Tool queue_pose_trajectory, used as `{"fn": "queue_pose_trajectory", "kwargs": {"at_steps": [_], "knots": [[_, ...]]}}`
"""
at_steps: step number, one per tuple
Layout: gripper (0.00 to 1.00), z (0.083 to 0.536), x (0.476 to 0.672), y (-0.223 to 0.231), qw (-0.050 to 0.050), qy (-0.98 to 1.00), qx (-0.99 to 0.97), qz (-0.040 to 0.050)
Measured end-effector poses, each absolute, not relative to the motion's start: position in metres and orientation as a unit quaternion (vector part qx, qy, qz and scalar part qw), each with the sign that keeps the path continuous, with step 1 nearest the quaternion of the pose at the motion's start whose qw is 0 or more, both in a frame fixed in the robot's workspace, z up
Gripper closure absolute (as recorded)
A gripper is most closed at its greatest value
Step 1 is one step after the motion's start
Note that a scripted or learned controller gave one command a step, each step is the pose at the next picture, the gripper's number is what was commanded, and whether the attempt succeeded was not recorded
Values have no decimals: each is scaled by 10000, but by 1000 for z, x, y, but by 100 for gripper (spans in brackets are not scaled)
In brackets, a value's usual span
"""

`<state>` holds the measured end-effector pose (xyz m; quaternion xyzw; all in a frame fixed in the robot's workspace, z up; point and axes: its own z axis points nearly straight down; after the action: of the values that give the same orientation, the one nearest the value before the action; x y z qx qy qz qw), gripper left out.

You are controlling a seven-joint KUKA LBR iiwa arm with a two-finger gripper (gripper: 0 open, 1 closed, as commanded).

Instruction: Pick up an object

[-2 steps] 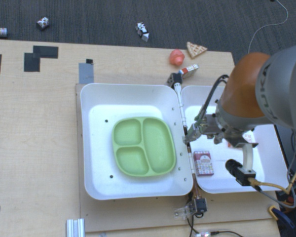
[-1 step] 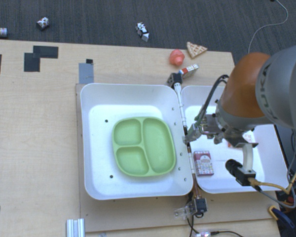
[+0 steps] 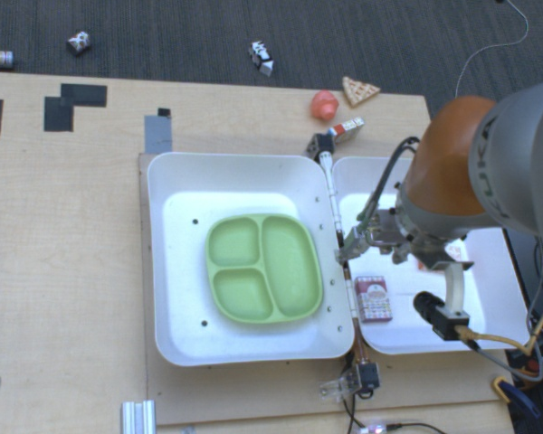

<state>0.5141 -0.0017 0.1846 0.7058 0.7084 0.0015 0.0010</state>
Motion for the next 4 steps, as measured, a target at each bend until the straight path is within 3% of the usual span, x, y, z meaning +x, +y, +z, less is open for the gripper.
{"fn": "queue_pose_trajectory", "kwargs": {"at_steps": [1,2,4], "knots": [[0,161,504,-40,10,7111,7030,105],[0,151,505,-43,5,7132,7008,155],[0,147,506,-45,8,7136,7003,186]]}}
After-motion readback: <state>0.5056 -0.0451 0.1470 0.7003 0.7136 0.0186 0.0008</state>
